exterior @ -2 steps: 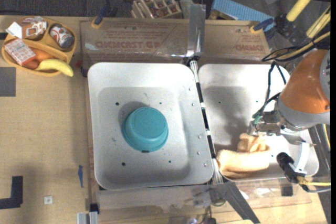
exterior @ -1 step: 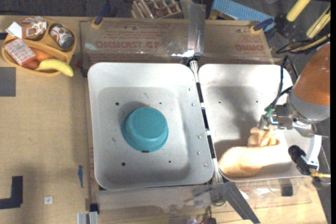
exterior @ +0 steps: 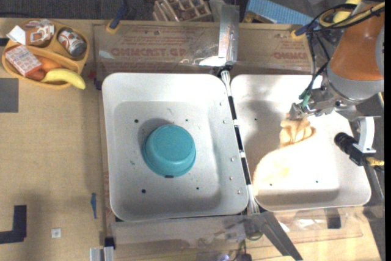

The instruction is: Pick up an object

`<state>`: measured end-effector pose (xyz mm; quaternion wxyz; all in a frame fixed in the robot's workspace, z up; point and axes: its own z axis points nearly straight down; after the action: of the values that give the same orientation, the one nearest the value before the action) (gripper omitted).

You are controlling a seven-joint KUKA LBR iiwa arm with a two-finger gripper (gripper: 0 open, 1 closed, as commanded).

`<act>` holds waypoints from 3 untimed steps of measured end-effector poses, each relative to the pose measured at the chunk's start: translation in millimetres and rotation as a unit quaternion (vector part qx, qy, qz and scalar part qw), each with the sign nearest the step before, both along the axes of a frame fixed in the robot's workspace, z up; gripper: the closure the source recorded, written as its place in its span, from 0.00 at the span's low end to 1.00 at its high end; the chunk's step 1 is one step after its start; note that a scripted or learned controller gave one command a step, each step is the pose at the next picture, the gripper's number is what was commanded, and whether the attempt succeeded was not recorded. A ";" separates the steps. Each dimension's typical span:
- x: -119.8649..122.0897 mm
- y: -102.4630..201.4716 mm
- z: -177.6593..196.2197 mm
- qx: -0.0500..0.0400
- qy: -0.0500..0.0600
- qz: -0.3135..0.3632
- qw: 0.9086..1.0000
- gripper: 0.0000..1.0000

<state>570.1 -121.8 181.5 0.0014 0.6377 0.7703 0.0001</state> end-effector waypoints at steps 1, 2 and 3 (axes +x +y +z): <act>-36.1 -1.6 -12.8 0.001 0.003 -0.078 0.997 1.00; -35.9 -1.6 -12.4 0.001 0.003 -0.077 0.997 0.00; -33.9 -4.1 -91.2 0.000 -0.006 -0.058 0.998 0.00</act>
<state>536.2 -125.9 90.4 0.0058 0.6810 0.7323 0.0035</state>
